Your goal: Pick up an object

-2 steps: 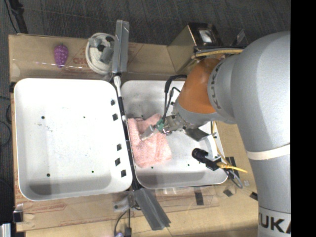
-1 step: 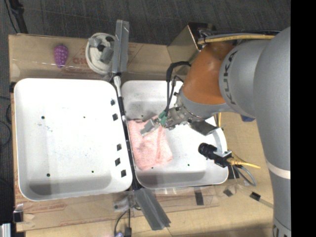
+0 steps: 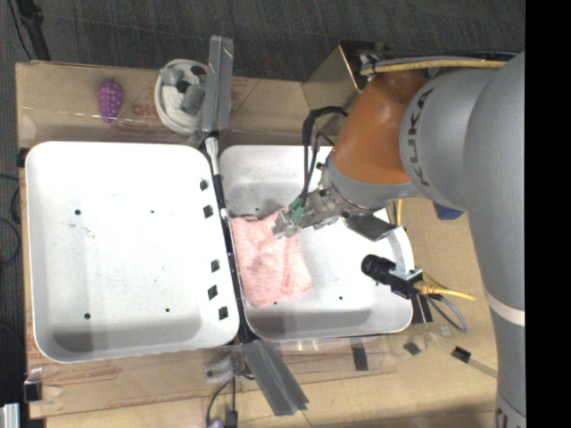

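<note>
A single fixed camera is mounted above the bench [image 3: 80, 105] and looks down on it at a slight slant — near enough to overhead that both bins appear almost in plan. The left bin [image 3: 45, 239] occupies the left half of the frame; the right bin [image 3: 268, 163] sits just right of centre, the two touching along a shared divider. The arm [image 3: 446, 123] enters from the right edge and is closest to the lens, so it looms large over the right bin's upper portion. Dark floor [image 3: 268, 7] shows along the top — the far side of the bench. The framing is moderately close, taking in both bins whole with narrow margins of bench around them
</note>
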`<move>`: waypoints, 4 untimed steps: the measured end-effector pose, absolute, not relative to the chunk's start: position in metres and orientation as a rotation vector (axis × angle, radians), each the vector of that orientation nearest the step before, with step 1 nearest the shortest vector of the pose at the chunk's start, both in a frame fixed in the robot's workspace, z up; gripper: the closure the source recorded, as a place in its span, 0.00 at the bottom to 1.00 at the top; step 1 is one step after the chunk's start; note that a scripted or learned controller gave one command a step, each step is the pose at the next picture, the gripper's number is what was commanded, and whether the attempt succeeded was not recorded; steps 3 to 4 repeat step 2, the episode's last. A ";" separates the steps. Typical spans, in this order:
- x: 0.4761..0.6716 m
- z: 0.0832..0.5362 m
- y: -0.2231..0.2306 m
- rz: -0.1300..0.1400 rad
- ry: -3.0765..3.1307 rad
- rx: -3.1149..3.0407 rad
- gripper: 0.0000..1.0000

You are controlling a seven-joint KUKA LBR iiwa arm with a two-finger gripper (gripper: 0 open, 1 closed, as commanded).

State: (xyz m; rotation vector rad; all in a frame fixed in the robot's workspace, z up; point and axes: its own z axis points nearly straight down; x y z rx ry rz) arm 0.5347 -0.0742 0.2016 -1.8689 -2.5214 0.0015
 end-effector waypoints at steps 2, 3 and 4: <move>0.567 0.125 -0.100 0.006 -2.430 -1.981 0.00; 0.567 0.125 -0.100 0.006 -2.430 -1.981 0.00; 0.567 0.125 -0.100 0.006 -2.430 -1.981 0.00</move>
